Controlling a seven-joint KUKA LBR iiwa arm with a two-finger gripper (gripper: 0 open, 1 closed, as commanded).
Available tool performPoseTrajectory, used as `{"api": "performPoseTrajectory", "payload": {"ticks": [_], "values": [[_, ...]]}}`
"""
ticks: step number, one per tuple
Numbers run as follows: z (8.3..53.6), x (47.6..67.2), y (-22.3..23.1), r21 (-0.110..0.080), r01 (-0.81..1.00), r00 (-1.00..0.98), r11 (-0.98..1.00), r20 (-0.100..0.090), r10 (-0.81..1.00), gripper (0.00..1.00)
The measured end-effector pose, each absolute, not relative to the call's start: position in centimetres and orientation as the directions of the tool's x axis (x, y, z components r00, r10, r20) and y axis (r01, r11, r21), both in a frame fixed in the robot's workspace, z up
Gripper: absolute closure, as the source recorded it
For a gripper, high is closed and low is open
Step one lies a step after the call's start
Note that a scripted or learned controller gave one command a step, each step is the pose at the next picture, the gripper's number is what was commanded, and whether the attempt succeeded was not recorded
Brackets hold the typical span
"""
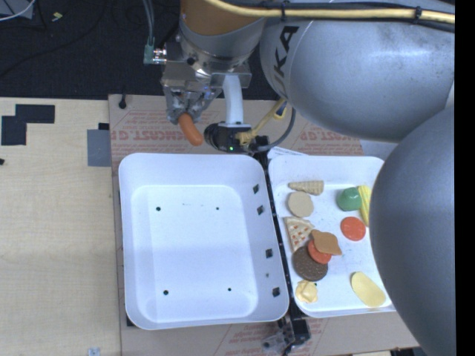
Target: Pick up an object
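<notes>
The gripper [186,119] had its jaws drawn in close on a small orange carrot-shaped piece [191,132]. The piece was pinched at its upper end, and its rounded tip stuck out below the fingers at a slant. Gripper and piece sat past the far rim of the left white plastic bin [130,236], near that bin's middle, with the brown printed cardboard sheet [141,128] behind them.

The left bin's floor showed plain white with four small dark dots, a wide open stretch from wall to wall.

The right white plastic bin [328,311] held the toy food, and the grey arm hid its right side. Along its near-left side lay:
- a tan wedge [306,188]
- a beige round disc [300,204] just below the wedge
- a triangular pizza-like slice [297,233]
- a dark brown round biscuit [309,266]

A red-orange disc [318,254] and a tan-brown flat piece [327,242] overlapped on top of the biscuit. A small yellow lump [306,292] sat by the near rim. Further right were:
- a green rounded piece [347,198] touching a yellow piece [364,203]
- a second red-orange disc [353,228], lying apart
- a pale yellow oval [368,288] near the front corner

The two bins met wall to wall. Bare white floor showed in the middle of the right bin, between the two groups.
</notes>
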State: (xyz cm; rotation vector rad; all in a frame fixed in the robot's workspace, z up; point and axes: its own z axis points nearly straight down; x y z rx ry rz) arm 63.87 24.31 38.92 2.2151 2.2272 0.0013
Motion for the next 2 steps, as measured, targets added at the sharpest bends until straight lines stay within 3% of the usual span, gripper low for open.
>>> {"api": "performPoseTrajectory", "payload": {"ticks": [2], "values": [[53.8, 64.4, 24.4, 0.004, 1.0, -0.006, 0.006, 0.002, 1.0, 1.0]]}}
